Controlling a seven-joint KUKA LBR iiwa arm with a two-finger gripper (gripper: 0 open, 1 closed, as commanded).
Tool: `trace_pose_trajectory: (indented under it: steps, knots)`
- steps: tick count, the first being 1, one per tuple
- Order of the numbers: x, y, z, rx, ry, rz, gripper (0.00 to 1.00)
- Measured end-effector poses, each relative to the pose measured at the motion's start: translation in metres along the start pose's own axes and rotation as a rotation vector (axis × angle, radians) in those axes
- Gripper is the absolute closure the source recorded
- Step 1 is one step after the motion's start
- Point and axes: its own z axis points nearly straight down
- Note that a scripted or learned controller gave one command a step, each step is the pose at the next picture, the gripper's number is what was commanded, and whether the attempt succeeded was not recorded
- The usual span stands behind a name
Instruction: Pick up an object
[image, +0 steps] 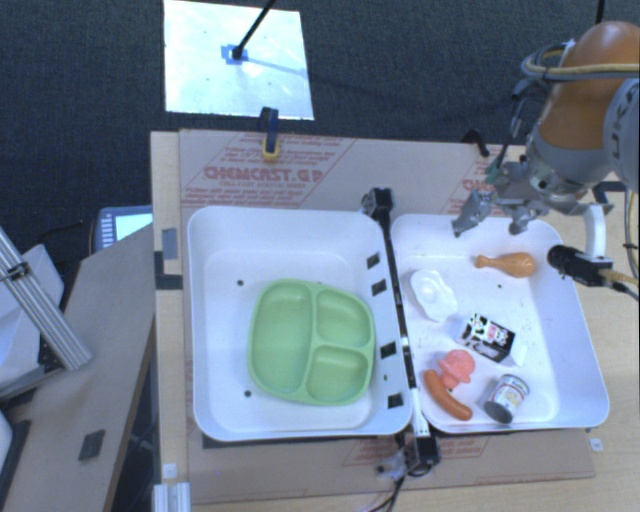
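My gripper (492, 222) hangs open above the far edge of the right bin (590, 352), its two fingers spread with nothing between them. Just in front of it and to the right lies a tan drumstick (507, 264). Further toward the near side of that bin sit a white egg-shaped piece (431, 293), a black-and-white carton (488, 338), a pink toy (458, 366), an orange-red sausage (446, 394) and a small silver can (505, 397).
The left bin (215, 300) holds a green divided plate (312, 342). A black divider with clips (393, 310) runs between the two bins. A black fixture (572, 263) pokes over the right bin's right wall. Cardboard lies under both bins.
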Motion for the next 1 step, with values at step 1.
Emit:
trace_pose_trajectory:
  steps: [1]
  knots:
    - [0.0001,0.0021,-0.0061,-0.010,-0.001,-0.002,0.00]
